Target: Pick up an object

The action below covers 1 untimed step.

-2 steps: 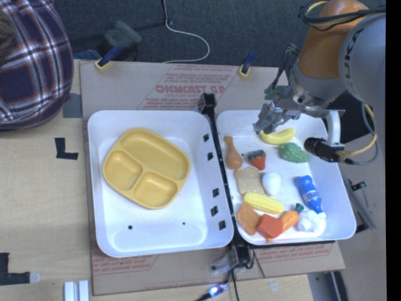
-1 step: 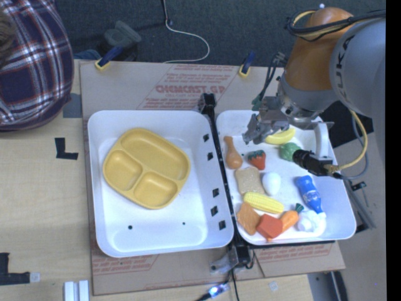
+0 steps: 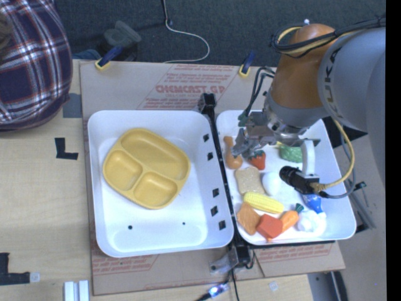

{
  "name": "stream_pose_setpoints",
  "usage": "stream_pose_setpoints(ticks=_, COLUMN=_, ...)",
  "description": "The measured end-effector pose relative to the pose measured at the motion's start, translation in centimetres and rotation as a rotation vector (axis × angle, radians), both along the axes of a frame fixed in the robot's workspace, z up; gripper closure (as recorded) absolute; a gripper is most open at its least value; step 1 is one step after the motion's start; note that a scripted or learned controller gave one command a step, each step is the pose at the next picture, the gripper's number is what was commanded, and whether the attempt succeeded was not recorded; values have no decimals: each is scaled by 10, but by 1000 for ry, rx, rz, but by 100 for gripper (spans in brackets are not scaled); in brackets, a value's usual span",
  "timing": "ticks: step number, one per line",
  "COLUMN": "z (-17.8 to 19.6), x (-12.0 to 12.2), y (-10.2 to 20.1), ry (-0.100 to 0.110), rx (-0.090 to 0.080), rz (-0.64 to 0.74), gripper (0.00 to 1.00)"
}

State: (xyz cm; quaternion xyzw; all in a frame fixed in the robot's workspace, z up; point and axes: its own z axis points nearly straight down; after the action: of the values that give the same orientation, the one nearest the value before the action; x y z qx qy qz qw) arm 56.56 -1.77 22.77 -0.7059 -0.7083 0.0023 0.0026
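The gripper hangs low in the right bin; whether it grips cannot be told. A red piece lies just below it, corn further down.

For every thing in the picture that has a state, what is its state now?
Yellow tray: lying flat in the left bin, its compartments hold nothing.
Corn cob: lying on its side in the right bin.
Carrot: lying among the other toy foods.
Gripper: low over the right bin, above the toy foods.
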Motion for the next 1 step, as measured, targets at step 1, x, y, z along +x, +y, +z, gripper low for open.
stream_pose_setpoints(ticks=1, z=3, x=-38, y=37, ry=0, rx=0, rz=1, gripper=100)
